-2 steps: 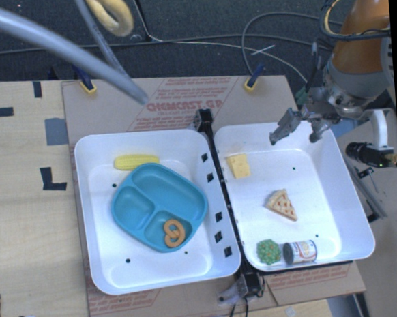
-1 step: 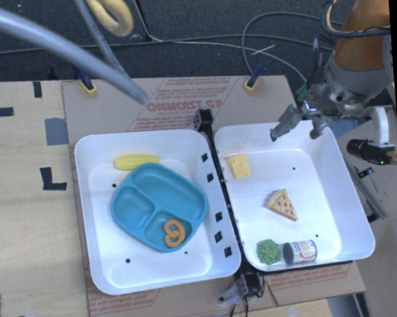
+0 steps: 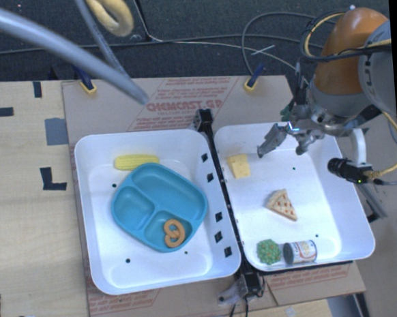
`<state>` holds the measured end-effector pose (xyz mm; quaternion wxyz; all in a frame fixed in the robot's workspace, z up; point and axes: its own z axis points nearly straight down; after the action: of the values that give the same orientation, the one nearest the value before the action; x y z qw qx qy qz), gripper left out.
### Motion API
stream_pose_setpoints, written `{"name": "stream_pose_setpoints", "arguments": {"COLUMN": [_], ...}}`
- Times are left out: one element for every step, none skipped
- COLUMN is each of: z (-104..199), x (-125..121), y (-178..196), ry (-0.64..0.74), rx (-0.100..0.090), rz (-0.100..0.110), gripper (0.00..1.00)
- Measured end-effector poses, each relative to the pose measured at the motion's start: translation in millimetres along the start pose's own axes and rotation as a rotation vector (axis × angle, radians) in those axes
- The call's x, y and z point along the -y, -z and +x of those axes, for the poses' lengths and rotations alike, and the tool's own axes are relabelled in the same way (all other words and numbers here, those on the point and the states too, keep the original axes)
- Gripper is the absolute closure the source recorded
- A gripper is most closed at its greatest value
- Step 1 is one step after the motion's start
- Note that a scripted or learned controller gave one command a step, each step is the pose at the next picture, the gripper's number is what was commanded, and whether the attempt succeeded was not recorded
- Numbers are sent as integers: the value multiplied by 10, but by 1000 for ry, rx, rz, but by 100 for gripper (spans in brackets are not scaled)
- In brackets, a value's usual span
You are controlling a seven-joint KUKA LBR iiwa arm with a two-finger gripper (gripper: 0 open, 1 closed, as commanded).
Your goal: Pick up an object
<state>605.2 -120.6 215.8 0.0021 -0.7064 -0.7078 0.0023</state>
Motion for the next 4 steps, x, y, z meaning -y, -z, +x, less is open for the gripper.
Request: {"name": "stream_pose_setpoints", "arguments": {"z": [20,117,119,21], "x": [16,74,62,39], "y": [-440,-968,-836,-305], "ry": [-1,-1,1,-1], "rx": [0,0,0,1], "rz": [0,0,-3,-10], "gripper": [0,0,100,100]}}
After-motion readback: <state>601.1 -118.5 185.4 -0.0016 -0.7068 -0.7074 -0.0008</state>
